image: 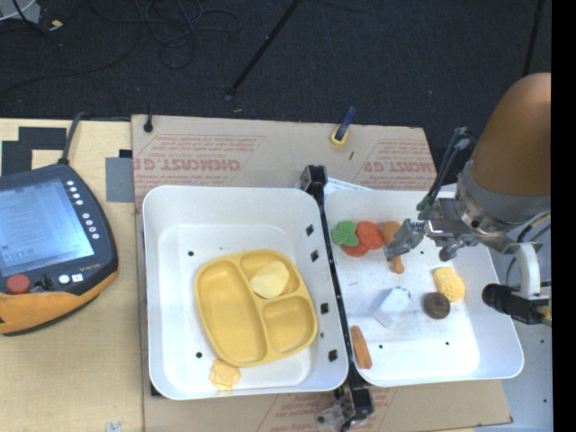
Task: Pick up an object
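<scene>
Tool (402, 241) over right bin (490, 358), cardboard-covered bench (234, 151), dark carpet (180, 52)

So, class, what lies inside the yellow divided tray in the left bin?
One pale yellow piece sits in an upper compartment of the yellow tray. The tray hides the left bin floor beneath it.

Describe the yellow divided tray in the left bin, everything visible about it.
The yellow divided tray looks like matte plastic, rounded at the corners, with three compartments: one long, two smaller. It lies flat and slightly rotated on the floor of the left bin. A pale yellow piece sits in its upper small compartment; the other two hold nothing.
</scene>
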Action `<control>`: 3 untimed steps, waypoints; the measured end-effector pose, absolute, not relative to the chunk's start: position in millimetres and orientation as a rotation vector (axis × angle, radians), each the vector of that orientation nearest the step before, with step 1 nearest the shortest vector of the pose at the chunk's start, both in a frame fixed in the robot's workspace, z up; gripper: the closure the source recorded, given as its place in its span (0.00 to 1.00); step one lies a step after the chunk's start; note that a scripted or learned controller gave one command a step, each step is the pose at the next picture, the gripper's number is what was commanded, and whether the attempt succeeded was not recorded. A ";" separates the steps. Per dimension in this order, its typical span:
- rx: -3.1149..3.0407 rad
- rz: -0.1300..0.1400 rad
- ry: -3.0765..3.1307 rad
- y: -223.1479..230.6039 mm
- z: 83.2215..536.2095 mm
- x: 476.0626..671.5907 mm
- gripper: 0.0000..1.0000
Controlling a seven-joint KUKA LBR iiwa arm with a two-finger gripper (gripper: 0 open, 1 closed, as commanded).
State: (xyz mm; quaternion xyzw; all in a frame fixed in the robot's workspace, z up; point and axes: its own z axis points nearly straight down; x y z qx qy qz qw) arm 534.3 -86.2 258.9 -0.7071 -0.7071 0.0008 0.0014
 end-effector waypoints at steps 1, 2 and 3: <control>-2.219 0.004 -2.218 -86.8 268.5 534.3 1.00; -2.216 0.004 -2.223 -81.1 199.7 586.8 1.00; -2.204 0.002 -2.228 61.2 224.2 512.0 1.00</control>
